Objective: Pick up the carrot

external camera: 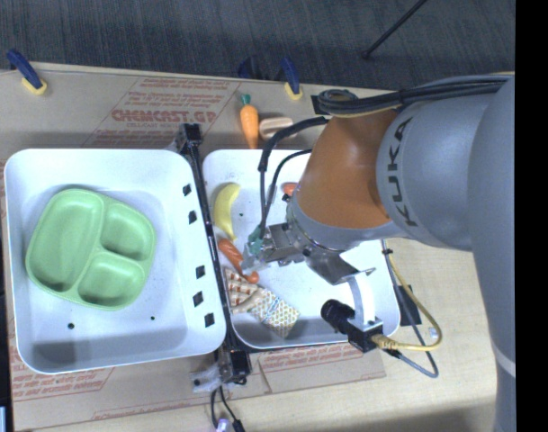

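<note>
Camera view
Bench: two white bins side by side – left bin (pixel 40 331), right bin (pixel 300 331).
Left bin: held a green tray (pixel 89 246) with divided compartments, lying toward its left side.
Arm (pixel 417 169): reached in from the right, its orange band above the right bin.
Gripper (pixel 256 252): low over the right bin's left part, close by the orange piece there; whether its jaws were apart or together could not be told.
Carrot (pixel 248 124): lay on the cardboard outside the bins, just beyond the right bin's far rim, green top pointing away – well apart from the gripper.
Banana (pixel 224 207): in the right bin, near its left wall.
Orange piece (pixel 229 250): in the right bin below the banana, just left of the gripper; what it was could not be told.
Patterned item (pixel 269 309): near the right bin's near wall.
</note>
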Robot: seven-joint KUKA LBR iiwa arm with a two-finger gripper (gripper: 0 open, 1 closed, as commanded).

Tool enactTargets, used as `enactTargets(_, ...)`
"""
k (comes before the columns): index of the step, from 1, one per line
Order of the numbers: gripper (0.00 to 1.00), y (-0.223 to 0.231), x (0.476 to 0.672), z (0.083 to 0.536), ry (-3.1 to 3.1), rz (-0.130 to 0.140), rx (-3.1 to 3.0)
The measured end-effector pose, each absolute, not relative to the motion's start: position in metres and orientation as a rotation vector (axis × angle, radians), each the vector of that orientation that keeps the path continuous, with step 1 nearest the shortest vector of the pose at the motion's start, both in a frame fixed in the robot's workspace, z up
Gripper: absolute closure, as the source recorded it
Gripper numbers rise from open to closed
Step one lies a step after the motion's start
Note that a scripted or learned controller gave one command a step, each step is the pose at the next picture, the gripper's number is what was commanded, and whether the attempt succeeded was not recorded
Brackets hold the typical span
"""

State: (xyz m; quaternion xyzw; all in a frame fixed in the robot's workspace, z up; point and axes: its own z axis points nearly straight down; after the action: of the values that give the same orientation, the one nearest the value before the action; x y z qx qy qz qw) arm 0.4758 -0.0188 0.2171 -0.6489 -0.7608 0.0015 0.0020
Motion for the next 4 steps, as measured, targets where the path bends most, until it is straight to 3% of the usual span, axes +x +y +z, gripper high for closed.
enactTargets(1,1.00,0.027,0.475,0.191,-2.191,0.007,-2.243)
enactTargets(2,1.00,-0.037,0.477,0.272,-2.448,0.002,-1.968)
enactTargets(3,1.00,-0.208,0.483,0.138,-1.952,0.005,-2.456)
enactTargets(4,1.00,-0.206,0.476,0.218,-2.181,0.001,-2.258)
